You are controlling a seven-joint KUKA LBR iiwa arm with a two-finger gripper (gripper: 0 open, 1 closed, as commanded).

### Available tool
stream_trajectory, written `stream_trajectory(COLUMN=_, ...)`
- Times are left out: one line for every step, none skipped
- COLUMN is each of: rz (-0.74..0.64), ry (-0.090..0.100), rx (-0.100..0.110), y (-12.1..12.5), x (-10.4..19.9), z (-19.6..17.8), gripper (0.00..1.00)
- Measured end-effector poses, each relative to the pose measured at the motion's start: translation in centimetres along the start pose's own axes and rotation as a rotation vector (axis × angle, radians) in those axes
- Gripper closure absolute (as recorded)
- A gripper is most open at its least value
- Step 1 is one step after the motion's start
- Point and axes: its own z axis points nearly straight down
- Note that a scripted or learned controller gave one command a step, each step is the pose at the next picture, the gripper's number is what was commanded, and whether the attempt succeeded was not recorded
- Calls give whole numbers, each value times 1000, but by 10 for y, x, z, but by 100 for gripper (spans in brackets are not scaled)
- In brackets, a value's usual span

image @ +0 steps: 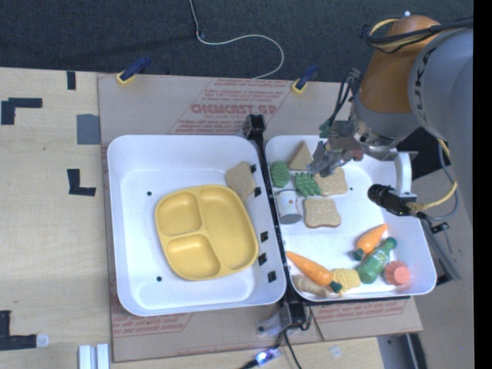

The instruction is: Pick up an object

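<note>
Hovering arm (415,68) near right bin (421,241) edge

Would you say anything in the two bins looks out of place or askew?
One thing: a slice of toy bread in the left bin leans against the dividing wall, tilted, beside the yellow plate. The other food lies scattered in the right bin.

You have a light wooden bench (46,229) with black tape marks at the left of the frame. A brown cardboard sheet (223,106) lies on it mid-frame, clipped at its upper corners. Two white bins sit side by side on the cardboard: left bin (127,206), right bin (415,244).
</note>
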Motion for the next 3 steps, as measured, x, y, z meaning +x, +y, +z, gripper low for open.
stream_trajectory(rz=2, ry=-1, rx=1, y=-3, x=5, z=3, gripper=100)
stream_trajectory(rz=1, ry=0, rx=-1, y=-5, x=10, z=-16, gripper=100)
stream_trajectory(rz=2, ry=-2, rx=2, y=0, x=7, z=4, gripper=100)
